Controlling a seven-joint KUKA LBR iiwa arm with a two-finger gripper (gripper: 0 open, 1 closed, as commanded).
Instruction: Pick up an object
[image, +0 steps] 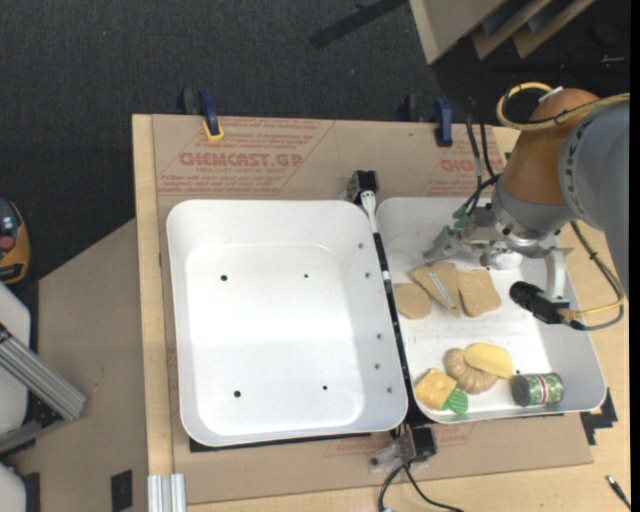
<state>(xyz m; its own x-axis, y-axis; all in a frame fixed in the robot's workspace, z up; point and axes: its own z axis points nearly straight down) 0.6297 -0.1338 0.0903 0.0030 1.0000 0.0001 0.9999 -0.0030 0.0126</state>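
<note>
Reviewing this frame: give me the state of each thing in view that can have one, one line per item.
Gripper: down in the right bin, at the tan slices; open or shut cannot be told.
Tan slices: lying flat on the bin floor, bunched together.
Green can: lying on its side near the bin's front right corner.
Yellow food pile: resting at the front of the right bin.
Left bin: sitting flat, beside the right one.

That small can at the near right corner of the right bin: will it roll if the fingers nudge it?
Probably. The can lies on its side, so a push across its length would likely roll it. It sits near the right bin's rim, which may stop it. Its smooth round wall could slip between fingers.
</note>
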